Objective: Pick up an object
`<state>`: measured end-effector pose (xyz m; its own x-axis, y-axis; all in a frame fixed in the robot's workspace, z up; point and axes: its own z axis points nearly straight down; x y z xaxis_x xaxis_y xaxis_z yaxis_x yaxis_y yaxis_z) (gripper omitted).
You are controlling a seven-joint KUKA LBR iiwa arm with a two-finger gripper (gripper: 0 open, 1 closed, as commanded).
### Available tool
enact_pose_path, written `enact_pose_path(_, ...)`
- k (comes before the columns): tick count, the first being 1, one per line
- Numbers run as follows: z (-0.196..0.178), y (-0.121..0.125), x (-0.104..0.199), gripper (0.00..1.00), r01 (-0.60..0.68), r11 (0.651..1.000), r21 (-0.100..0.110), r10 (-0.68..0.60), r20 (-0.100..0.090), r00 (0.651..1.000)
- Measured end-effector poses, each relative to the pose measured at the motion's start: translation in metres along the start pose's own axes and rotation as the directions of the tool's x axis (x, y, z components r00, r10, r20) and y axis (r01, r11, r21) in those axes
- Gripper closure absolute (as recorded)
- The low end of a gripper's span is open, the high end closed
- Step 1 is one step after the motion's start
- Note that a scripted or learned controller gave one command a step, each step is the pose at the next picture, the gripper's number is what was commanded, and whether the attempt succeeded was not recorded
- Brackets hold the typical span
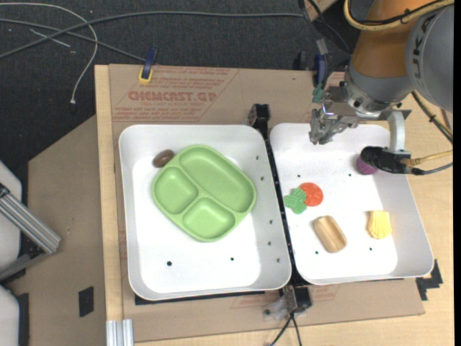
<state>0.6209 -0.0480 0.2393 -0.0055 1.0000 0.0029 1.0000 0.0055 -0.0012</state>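
My gripper (322, 135) hangs over the far left part of the right bin (346, 265), above bare white floor, with nothing between its fingers that I can make out. In that bin lie a red and green toy vegetable (303, 196), a tan bread-like piece (329, 233), a yellow toy (379, 224) and a purple object (366, 165) partly hidden by a black part of the arm. The left bin (144, 265) holds a green divided plate (204, 192) and a small brown object (163, 158) at its far left.
A black clamp (258, 114) sits at the far end of the wall between the two bins. The bins rest on a cardboard sheet (173, 92). Cables (65, 38) lie on the dark floor beyond. The arm's orange band (392, 24) rises at the upper right.
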Motion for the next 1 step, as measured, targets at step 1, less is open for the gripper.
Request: enact_pose_path(1, -0.0061, 0.0062, 0.0558, 1.0, 0.001, 1.0, -0.003, -0.001, 0.001, 1.0)
